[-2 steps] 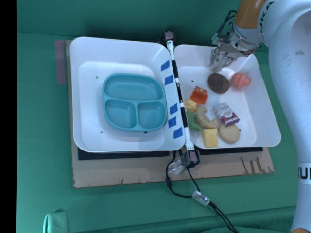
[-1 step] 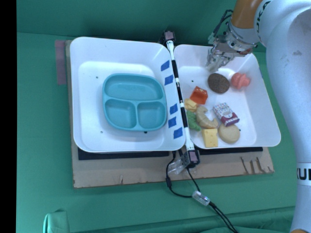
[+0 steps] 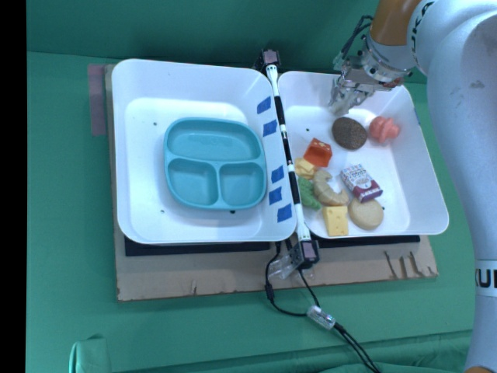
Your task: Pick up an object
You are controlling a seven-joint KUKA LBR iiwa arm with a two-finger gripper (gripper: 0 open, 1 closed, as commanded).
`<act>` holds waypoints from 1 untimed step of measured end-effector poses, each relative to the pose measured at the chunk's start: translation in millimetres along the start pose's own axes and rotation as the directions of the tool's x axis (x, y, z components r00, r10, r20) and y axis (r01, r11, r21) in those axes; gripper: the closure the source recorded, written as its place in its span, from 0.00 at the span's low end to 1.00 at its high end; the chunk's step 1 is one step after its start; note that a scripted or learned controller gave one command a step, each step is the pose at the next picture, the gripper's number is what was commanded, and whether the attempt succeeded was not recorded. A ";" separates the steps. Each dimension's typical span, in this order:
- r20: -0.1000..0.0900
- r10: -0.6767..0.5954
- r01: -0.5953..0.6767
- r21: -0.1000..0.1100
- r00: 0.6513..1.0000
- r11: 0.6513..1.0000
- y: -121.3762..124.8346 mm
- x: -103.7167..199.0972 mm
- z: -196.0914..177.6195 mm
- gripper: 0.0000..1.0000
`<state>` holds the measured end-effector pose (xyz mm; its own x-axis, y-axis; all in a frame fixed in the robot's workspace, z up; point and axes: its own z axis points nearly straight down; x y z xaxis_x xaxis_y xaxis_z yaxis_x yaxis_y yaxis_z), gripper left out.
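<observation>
Patty (image 3: 349, 133), a dark brown round disc, lies flat in the upper middle of the right bin (image 3: 423, 189), and I judge it the likely target, since the tool (image 3: 342, 104) hangs just above its upper left edge. Whether the tool is apart or together I cannot tell (the tips blur into the white floor), and nothing shows between them. Just right of the patty sits a red piece (image 3: 383, 127), close enough to crowd a grasp from that side. Lower in the frame the other toy foods bunch together: an orange wedge (image 3: 318, 152), a red carton (image 3: 361, 183), a cheese cube (image 3: 336, 220) and a cookie (image 3: 366, 214). At centre left, the left bin (image 3: 136, 80) holds a teal tray (image 3: 213, 163), probably the drop-off place.
</observation>
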<state>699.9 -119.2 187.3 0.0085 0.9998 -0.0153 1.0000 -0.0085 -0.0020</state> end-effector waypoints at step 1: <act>0.002 0.003 -0.003 0.000 1.000 1.000 -0.1 1.9 -0.1 0.00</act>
<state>699.8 -117.2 187.3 0.0112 0.9998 -0.0176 0.9999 -0.0112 -0.0017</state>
